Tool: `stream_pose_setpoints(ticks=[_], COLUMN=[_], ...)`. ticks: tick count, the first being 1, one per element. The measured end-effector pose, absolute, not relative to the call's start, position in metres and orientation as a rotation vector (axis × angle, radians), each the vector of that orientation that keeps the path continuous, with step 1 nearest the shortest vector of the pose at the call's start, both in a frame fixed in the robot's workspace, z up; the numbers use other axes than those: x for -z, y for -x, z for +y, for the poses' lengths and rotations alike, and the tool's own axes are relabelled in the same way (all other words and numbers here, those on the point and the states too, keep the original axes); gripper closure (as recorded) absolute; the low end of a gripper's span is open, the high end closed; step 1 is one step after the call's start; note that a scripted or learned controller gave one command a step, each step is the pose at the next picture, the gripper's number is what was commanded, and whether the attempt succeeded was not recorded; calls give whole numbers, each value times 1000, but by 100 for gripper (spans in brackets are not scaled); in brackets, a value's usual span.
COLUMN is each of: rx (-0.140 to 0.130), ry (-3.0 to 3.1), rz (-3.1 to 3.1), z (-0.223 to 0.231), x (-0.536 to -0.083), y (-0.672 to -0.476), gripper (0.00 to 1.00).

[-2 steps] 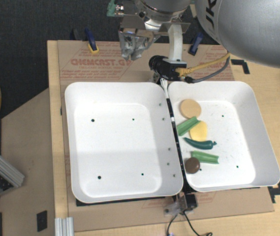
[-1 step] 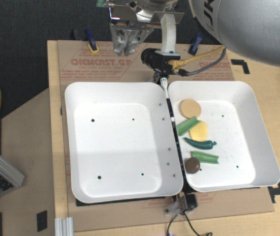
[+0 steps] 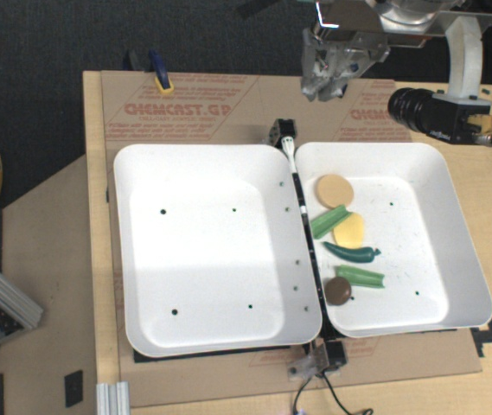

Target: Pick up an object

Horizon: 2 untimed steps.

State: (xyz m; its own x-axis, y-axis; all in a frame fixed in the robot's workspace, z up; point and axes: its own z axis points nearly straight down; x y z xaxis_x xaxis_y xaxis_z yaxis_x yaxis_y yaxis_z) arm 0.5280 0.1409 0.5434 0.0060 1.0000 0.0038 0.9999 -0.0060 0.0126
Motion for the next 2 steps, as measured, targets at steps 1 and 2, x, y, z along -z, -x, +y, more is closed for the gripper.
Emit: stream_pose_setpoints(ticks=[1, 2], rx=[2, -1], ry=[-2214, -2218], rz=[2234, 2225], z=[207, 204], x=[-535, -546], y=[-485, -488], gripper=[100, 100])
